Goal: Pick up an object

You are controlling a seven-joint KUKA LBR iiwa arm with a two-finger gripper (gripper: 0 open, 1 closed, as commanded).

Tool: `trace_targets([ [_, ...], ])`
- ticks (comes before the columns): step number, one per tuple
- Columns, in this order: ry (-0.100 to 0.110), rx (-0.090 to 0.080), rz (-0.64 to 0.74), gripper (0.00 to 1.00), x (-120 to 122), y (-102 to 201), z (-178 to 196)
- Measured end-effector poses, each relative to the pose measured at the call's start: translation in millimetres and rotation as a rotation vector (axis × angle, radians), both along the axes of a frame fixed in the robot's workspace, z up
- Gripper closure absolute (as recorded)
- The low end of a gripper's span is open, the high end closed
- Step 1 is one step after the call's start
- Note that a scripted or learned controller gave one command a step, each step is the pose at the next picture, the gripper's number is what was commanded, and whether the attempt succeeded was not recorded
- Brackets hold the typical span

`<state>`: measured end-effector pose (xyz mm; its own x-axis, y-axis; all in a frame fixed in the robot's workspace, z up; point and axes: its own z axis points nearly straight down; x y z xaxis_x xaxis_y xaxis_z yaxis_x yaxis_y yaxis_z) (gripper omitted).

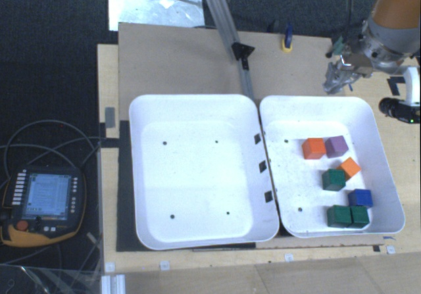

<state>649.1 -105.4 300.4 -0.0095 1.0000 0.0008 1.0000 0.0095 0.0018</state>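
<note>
Several small blocks lie in the right bin: an orange cube, a purple cube, a small orange block, a dark green cube, a blue cube and a green block. My gripper hangs above the far rim of the right bin, up and away from the blocks. Nothing shows between its fingers.
The left bin stands beside the right one. A grey pole slants across the back of the bench. A teach pendant with cables lies on the floor at the left.
</note>
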Motion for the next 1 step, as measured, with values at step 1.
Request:
trace_targets([
  [1,0.001,0.001,0.001,1.00,-3.6,54.0,-3.2],
])
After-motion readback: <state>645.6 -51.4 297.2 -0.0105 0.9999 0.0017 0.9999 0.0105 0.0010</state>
